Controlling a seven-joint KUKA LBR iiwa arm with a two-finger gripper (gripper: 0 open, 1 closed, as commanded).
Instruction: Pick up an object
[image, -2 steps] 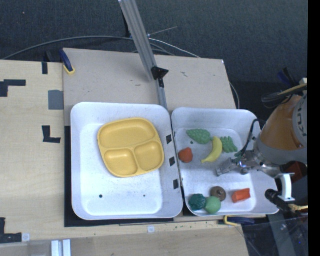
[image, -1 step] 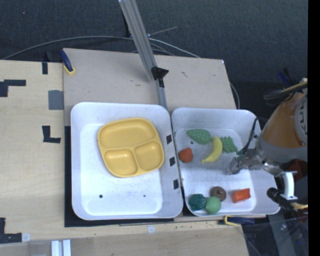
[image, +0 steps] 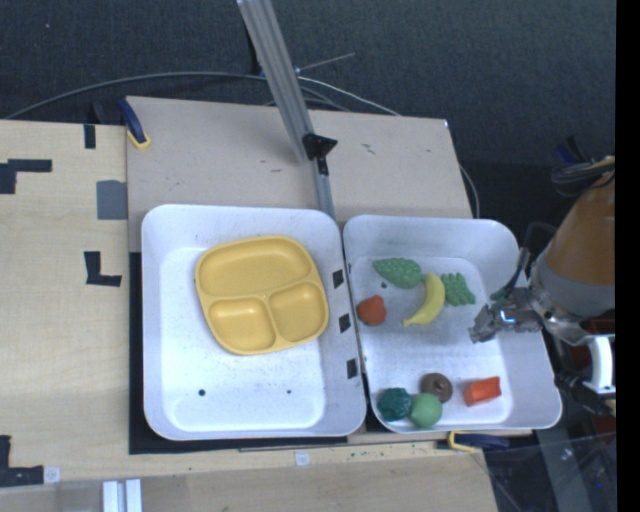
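The right bin (image: 500, 242) holds several toy foods: a yellow banana (image: 428, 300), a green leafy piece (image: 398, 271), another green leafy piece (image: 458, 289), a red tomato (image: 371, 310), a brown donut (image: 436, 385), an orange-red block (image: 483, 391), a dark green piece (image: 394, 403) and a light green ball (image: 426, 410). My gripper (image: 487, 324) hangs at the bin's right side, to the right of the banana and above the orange-red block. Nothing shows between its fingers.
The left bin (image: 170, 300) carries a yellow divided plate (image: 262, 294). A grey pole (image: 285, 85) slants down from the top to the seam between the bins. The arm's orange band (image: 590, 240) is at the right edge.
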